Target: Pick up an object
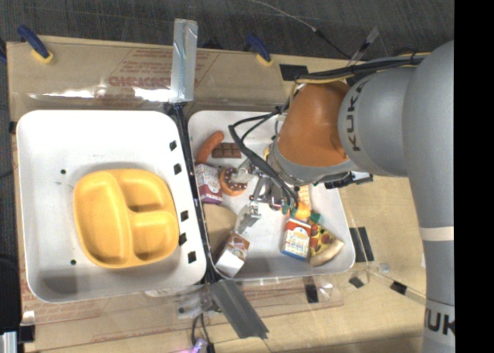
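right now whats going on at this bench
A grey KUKA arm reaches in from the right and hangs its end effector over the right bin, which holds a clutter of toy food: a hot dog, a donut, a pizza slice and small cartons. Nothing is visibly between its fingers. The left bin holds a yellow divided tray.

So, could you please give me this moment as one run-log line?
arm: over right white bin | gripper: low among toy food, grasp unclear | yellow divided plastic tray: left bin
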Tool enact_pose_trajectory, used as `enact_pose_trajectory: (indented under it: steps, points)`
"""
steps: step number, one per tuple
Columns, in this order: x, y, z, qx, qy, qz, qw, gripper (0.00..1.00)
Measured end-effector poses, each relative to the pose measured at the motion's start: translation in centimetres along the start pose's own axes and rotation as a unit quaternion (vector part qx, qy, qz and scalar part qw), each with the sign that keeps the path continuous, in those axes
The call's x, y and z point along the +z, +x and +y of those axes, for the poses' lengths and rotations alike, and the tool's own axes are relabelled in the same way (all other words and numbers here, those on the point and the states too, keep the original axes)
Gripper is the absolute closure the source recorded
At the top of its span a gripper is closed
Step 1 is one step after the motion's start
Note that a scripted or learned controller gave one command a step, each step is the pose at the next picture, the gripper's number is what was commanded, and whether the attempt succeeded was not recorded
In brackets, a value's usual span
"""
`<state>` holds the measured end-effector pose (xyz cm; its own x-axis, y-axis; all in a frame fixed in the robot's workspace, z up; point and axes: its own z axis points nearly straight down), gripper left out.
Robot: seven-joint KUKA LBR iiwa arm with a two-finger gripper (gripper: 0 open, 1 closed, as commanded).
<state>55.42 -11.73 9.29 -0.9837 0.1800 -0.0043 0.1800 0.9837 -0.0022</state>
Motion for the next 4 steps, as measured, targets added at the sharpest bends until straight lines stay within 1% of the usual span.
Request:
enact_pose_trajectory:
  steps: [1, 2, 3, 4]
  points:
    - [-1.3, -0.3, 0.2, -0.004, 0.000, -0.004, 1.0000, 1.00]
    - [-13.8, -8.0, -1.0, 0.028, -0.001, -0.004, 0.9996, 1.00]
    - [-14.5, -7.9, -0.7, 0.025, -0.001, -0.002, 0.9997, 1.00]
    - [-15.6, -8.1, -0.6, 0.021, 0.000, -0.003, 0.9998, 1.00]
